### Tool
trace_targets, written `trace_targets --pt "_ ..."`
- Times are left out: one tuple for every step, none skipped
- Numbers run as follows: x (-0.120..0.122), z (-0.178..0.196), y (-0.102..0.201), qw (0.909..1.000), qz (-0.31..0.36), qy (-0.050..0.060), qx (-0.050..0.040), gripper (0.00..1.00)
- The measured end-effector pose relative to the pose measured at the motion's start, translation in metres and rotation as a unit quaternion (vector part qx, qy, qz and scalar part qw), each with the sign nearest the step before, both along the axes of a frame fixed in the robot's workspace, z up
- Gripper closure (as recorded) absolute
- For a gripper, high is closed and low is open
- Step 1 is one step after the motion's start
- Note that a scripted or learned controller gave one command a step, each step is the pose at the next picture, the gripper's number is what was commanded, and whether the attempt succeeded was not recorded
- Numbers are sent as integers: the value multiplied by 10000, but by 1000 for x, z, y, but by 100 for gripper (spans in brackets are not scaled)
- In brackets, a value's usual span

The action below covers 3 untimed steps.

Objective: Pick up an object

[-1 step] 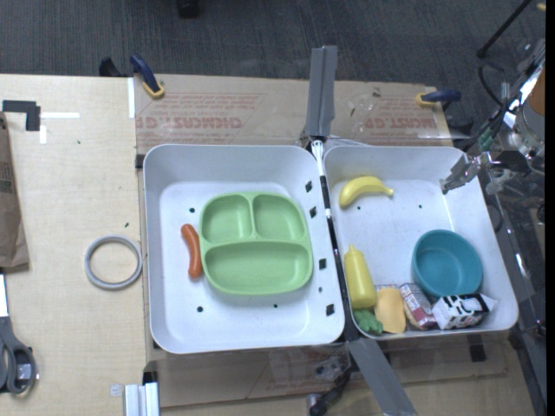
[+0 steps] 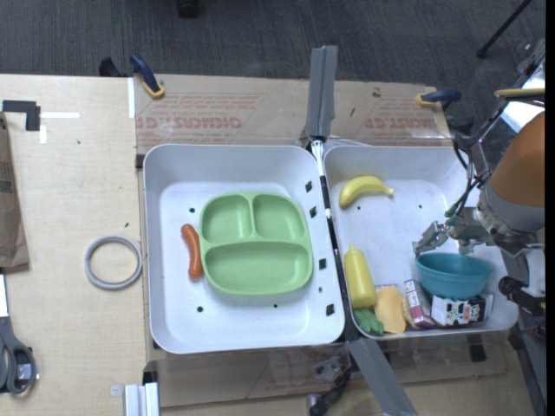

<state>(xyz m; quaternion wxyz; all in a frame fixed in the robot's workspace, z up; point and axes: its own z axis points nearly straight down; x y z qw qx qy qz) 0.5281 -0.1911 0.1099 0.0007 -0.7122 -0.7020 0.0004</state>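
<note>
1. Camera view: the hand [image 2: 440,232] hangs over the right bin [image 2: 395,211], just above the far left rim of the blue bowl [image 2: 453,274]; I cannot tell whether it is released or clenched.
2. The bowl sits near the bin's near right corner. It looks light, stiff and smooth, so its thin rim seems the best hold.
3. A small carton [image 2: 457,310] touches the bowl's near side, and the bin wall is close on the right.
4. Open floor lies to the left, toward the banana [image 2: 364,189] and yellow bottle [image 2: 358,276].
</note>
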Motion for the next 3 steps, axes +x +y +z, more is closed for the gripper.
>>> trace_targets --pt "-25 -15 6 9909 1344 -82 -24 0" --pt "73 123 -5 9930 1184 11 -3 0" --pt "73 123 -5 9929 1185 13 -3 0"
